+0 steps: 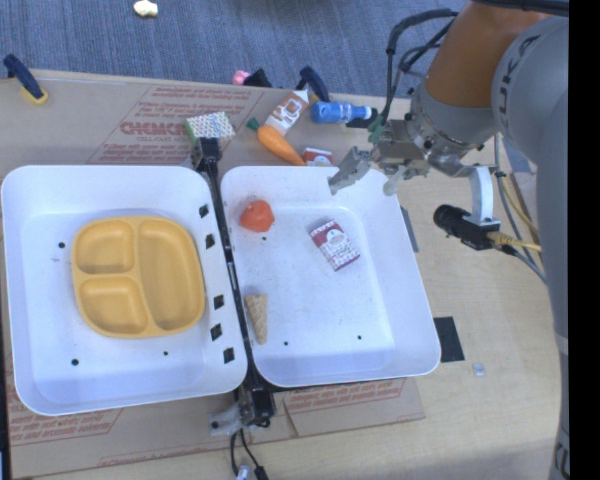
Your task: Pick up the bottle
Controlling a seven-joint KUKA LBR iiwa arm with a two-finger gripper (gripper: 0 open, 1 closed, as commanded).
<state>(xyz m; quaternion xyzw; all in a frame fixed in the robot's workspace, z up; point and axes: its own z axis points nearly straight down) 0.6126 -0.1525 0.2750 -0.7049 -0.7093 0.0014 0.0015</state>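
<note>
Camera view, looking down at a slant: grey arm (525,78) with an orange band reaches in from the right, its gripper (370,175) hanging over the far right corner of the right bin (380,358). Two fingers are spread apart, one at the bin rim (345,173) and one further right, with nothing between them, so the claw is released. Bottle (285,113), white with an orange label, lies on the cardboard (130,118) behind the right bin, outside both bins, tilted, well left of the gripper. Just beside it, nearer the bin, is an orange carrot (278,145); to its right lies a blue bottle (340,113) on its side. A small checkered green packet (209,126) sits on the cardboard near the junction of the bins. Inside the right bin: a red-orange toy (257,215) near the far left corner, a red and white packet (335,244) about the middle, a tan cone-like piece (256,317) against the left wall. Left bin (20,298) holds a yellow divided plate (138,276) with three compartments. Blue clamps (25,78) hold the cardboard at the far edge.
</note>
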